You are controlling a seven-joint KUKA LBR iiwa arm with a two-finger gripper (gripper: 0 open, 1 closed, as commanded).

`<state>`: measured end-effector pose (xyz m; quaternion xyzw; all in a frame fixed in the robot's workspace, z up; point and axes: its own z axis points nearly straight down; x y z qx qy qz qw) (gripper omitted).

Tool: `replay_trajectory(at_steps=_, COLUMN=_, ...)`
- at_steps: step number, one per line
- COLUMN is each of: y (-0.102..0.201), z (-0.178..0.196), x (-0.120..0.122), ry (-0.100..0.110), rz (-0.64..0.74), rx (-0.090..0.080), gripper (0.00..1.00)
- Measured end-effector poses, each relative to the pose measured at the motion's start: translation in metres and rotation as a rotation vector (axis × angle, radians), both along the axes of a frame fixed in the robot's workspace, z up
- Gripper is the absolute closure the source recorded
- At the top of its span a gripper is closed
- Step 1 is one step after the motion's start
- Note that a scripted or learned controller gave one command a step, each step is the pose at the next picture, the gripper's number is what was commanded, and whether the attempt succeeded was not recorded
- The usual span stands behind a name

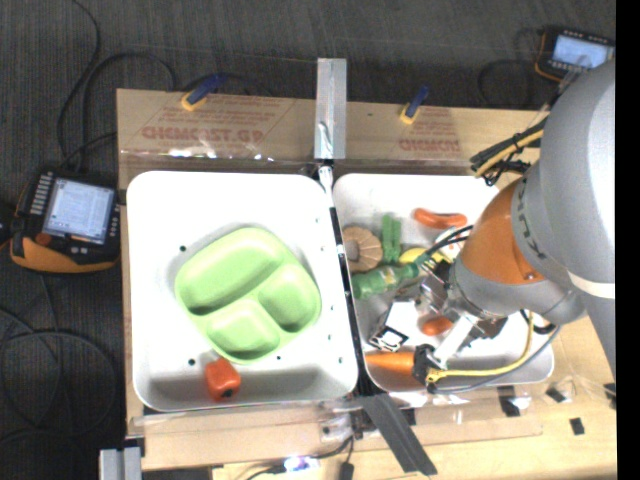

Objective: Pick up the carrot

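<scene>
Operator: Where does the carrot point(393, 362) lie?

Observer: In the right bin point(380, 196), flat on the floor along the front wall, towards the front left corner. Its length runs left to right. A small white card point(390, 340) sits just behind it, and the arm hides its right end.

Operator: And the end effector point(438, 313)?

Observer: It hangs low over the middle of that bin, just behind and to the right of the carrot, amid the clutter. I cannot tell how far open it is, and I see nothing held in it.

Operator: How do you expect the carrot to handle?

Observer: It looks like a toy, so probably light and stiff, with a smooth skin that may slide under pressure. A tapered body tends to squirt towards its thin end, so I would close across its width at the thicker part near mid-length.

Operator: Any trouble with that?

Observer: The front wall is touching or nearly touching it, which leaves little room on that side. Other orange things could also mislead: a piece at the back of the right bin point(440, 218) and a small lump in the left bin point(222, 376), beside the green plate point(250, 293).
</scene>
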<state>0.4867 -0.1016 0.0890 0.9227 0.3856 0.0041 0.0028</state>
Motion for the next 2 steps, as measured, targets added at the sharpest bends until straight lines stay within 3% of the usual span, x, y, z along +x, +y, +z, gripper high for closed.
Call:
replay_trajectory(at_steps=1, y=0.000, z=0.009, x=-0.001, ry=0.003, rz=0.000, rx=0.001, gripper=1.00)
replay_trajectory(at_steps=2, y=-0.020, z=0.089, x=0.045, ry=0.015, rz=0.177, rx=-0.001, gripper=1.00)
